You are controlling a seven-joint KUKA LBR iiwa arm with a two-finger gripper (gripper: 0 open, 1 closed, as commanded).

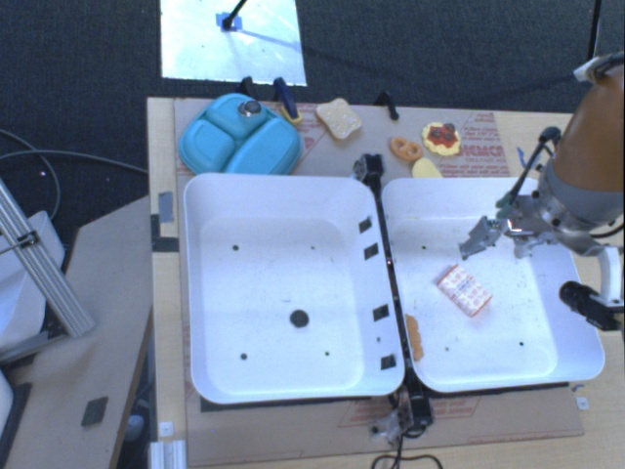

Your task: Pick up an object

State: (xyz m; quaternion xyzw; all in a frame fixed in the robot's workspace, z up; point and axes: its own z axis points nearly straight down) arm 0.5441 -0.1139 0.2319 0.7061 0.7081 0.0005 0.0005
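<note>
Hovering, gripper [500,234]: over the right bin [547,360], above and just beside the packet; fingers look spread, nothing between them.
Bench [166,291]: pale board on dark carpet; a bright metal plate [195,27] lies on the floor beyond it.
Left bin [215,360]: white, shallow, one small dark disc [299,318] near its middle.
Right bin: white, shallow, floor speckled with dark marks.
Blue tray [239,137]: on the bench behind the left bin, well apart from the work.
Packet [464,290]: the likely target; red-and-white patterned, lying flat and skewed near the bin's middle.
Toy food: toast [338,118], pretzel [404,149], pizza slice [441,138] behind the bins, out of reach of this try.
Orange piece [414,336]: tucked against the divider wall of the right bin.
Risk 1: packet lies flat and thin; fingers may close above it or skid it along the smooth floor.
Risk 2: descent offset toward the packet's upper corner could pinch an edge only, letting it drop on lift.
Risk 3: orange piece hugs the wall; a finger would likely strike the rim.
</note>
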